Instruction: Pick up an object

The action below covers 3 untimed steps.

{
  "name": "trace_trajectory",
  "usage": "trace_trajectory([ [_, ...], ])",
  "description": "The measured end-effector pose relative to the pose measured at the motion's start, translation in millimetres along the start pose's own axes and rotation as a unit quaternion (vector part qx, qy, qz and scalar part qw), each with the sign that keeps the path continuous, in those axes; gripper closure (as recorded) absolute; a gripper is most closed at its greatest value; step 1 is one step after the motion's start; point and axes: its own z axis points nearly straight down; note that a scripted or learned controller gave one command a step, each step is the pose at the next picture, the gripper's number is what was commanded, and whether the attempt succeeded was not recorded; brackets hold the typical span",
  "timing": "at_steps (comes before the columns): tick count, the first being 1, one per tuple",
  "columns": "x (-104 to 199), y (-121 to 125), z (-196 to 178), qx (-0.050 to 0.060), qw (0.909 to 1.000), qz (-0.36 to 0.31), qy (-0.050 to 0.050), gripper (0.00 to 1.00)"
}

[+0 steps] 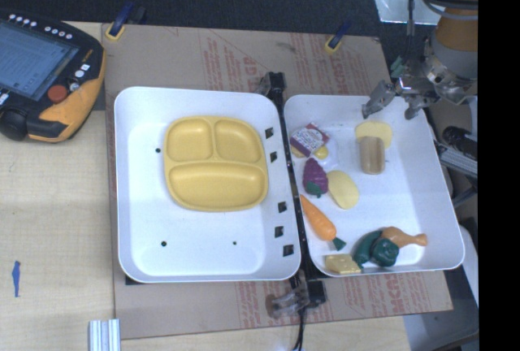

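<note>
- The gripper (pixel 396 97) hangs over the top rim of the right bin (pixel 435 203), at about 1 o'clock of that bin, with its two fingers spread wide and nothing between them.
- Nearest candidate: the cup (pixel 372 148), a tan cylinder with a pale yellow end, lying on its side just below the gripper, at 6 o'clock from it.
- Cup orientation: long axis runs 12 to 6 o'clock; the yellow end points to 12, the tan end to 6.
- Recommended approach, as a judgement: bring the gripper straight over the middle of the tan body, then turn the wrist so the fingers close along the 3–9 o'clock line, across the short axis.
- Descend only once both fingers straddle the body; a round item on its side is likely to roll if one finger touches first.
- Clearance: the lemon (pixel 344 189) lies near the cup at 8 o'clock but apart from it; the bin floor at the cup's 3 o'clock side is bare, so that finger has room.
- The left bin (pixel 138 179) holds a yellow tray (pixel 216 163), not relevant to this approach.
</note>
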Motion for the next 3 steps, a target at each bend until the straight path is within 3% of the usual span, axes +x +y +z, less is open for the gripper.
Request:
trace_trajectory([
  [1,-46,-21,59,0.003,1.0,0.002,0.0,0.0],
  [2,-26,8,116,0.001,1.0,-0.001,0.0,0.0],
  [3,-41,8,112,-0.001,1.0,0.001,-0.001,0.0],
])
